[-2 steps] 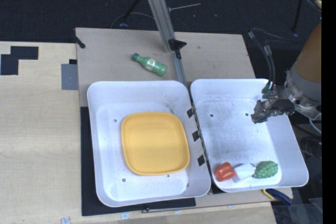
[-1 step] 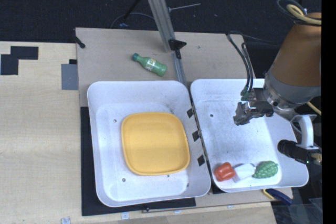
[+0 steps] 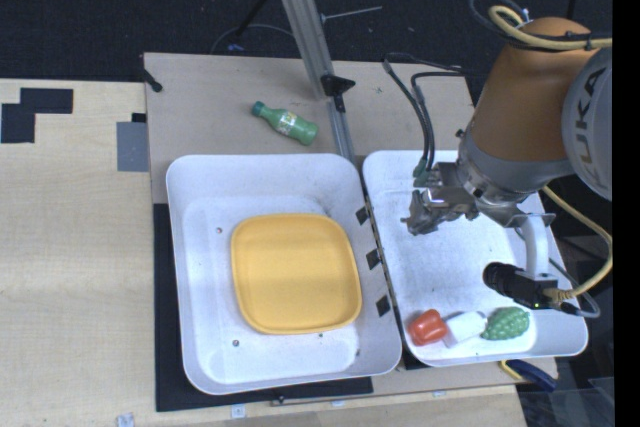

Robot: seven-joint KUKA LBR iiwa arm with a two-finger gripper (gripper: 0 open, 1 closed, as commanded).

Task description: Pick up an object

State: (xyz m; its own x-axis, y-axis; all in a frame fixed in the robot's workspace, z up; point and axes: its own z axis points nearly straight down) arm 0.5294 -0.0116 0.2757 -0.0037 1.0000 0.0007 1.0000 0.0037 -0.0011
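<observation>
My gripper (image 3: 428, 212) hangs over the upper middle of the right bin (image 3: 440, 265), with nothing visible in it. At that bin's near edge lie a red pepper-like piece (image 3: 427, 326), a small white object (image 3: 465, 326) and a green bumpy object (image 3: 506, 323), side by side and well below the gripper. A large yellow square plate (image 3: 295, 272) lies flat in the middle of the left bin (image 3: 200, 215).
A small green bottle (image 3: 285, 122) lies on its side on the bench behind the left bin. A slanted aluminium rail (image 3: 308, 15) rises behind the two bins, near their divide. The arm's orange and grey body (image 3: 530, 115) covers the right bin's far right corner.
</observation>
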